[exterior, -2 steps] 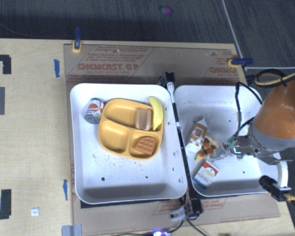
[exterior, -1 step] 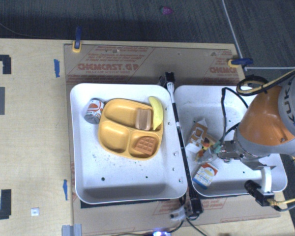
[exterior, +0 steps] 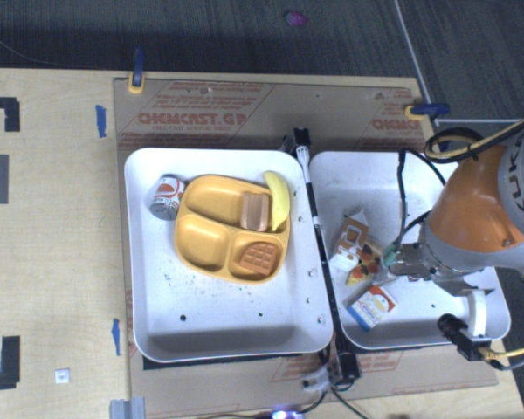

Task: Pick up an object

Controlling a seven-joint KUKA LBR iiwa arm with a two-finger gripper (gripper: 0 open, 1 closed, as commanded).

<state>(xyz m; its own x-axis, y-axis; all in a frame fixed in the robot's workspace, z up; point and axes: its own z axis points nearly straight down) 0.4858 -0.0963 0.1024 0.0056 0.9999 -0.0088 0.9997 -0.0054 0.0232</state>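
My gripper (exterior: 386, 260) reaches in from the right and sits low in the right bin (exterior: 419, 326), right at a small pile of objects. A brown and white packet (exterior: 351, 235) lies at the pile's upper left, a red and orange item (exterior: 360, 273) below it, and a small white, red and blue carton (exterior: 372, 305) nearer the front. The gripper's tip touches or hovers at the pile's right edge. The arm's orange band (exterior: 473, 212) hides the bin's right part.
The left bin (exterior: 157, 321) holds a yellow compartment tray (exterior: 201, 234) with a waffle and a brown bar, a banana (exterior: 279, 199) and a tipped can (exterior: 165, 196). A black rail (exterior: 319, 251) runs between the bins. Cables loop above the arm.
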